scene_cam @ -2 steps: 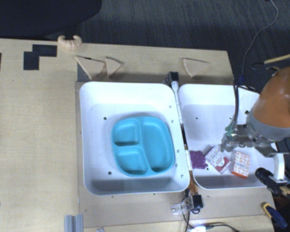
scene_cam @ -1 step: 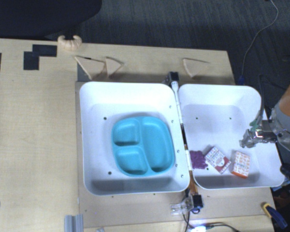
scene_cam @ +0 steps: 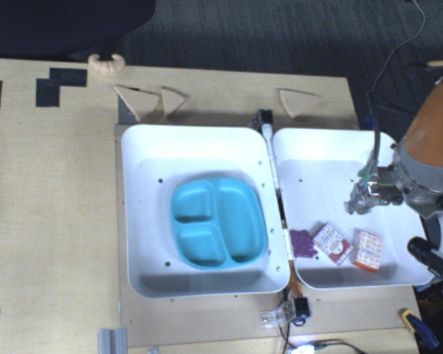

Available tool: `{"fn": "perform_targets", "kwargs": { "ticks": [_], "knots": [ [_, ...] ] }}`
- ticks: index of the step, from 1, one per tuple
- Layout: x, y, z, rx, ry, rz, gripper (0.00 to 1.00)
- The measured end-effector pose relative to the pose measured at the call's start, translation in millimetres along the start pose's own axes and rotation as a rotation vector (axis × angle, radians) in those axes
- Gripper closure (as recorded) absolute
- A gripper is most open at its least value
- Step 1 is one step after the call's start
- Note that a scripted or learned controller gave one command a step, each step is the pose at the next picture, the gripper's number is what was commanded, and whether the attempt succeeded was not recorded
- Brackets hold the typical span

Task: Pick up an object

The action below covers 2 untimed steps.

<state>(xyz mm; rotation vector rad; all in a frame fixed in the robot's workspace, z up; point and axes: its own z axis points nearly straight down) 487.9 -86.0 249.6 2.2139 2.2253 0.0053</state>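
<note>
The gripper (scene_cam: pixel 359 200) hangs over the right bin (scene_cam: pixel 317 153), toward that bin's right side, at the end of the grey arm (scene_cam: pixel 428 175) that reaches in from the right with its orange band (scene_cam: pixel 437 120) just above the wrist. Its metal fingers point down and to the left, but they are too small and blurred to read, so I cannot tell whether they are spread or closed; nothing is seen between them.

Near and slightly left of the gripper, three small things lie in a row along the near part of the right bin's floor. The closest to the tool is an orange-and-white box (scene_cam: pixel 367 250), lying flat just near of the gripper. To its left is a red-and-white patterned packet (scene_cam: pixel 331 243), tilted, and just beside that, at the left end of the row, a small purple object (scene_cam: pixel 303 243) close to the bin's left wall. All three rest on the bin floor, apart from the gripper.

Further left, the left bin (scene_cam: pixel 144 198) holds a blue divided tray (scene_cam: pixel 218 221) with three compartments, lying flat near its middle.

Both bins sit side by side on the pale wooden bench (scene_cam: pixel 52 220).
</note>
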Motion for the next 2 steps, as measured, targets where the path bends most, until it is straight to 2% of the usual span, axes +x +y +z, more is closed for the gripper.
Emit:
{"fn": "perform_targets", "kwargs": {
  "ticks": [1,2],
  "knots": [
    [50,0,16,0.002,0.000,0.000,1.00],
    [50,-1,34,0.003,0.000,0.003,1.00]
  ]
}}
